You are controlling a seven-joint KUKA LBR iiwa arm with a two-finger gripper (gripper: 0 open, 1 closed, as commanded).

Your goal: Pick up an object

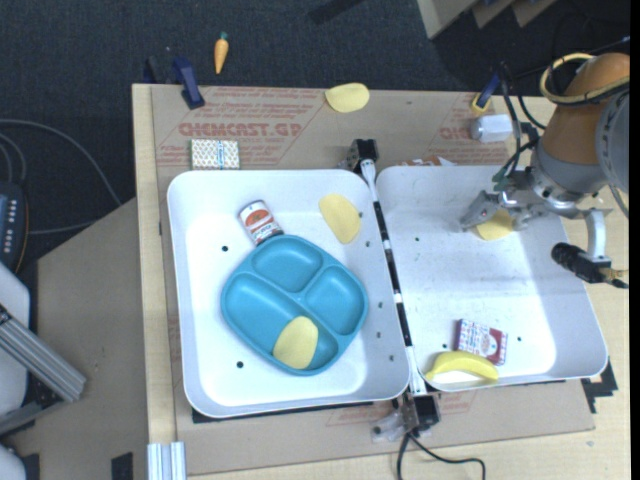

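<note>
My gripper (491, 218) hangs low over the upper part of the right bin (560, 298), on the grey arm with its orange band that comes in from the right. A small yellow piece (494, 232) lies right under the gripper, touching or nearly touching it. Further down the same bin are a red and white box (480, 341) and a banana (462, 368) near the front edge.
The left bin (190, 268) holds a blue divided plate (285, 288) with a yellow piece (296, 342) in it, a small red-labelled can (260, 223) and another yellow piece (340, 218). On the bench behind lie a packet (215, 153) and a yellow lemon-like item (347, 97).
</note>
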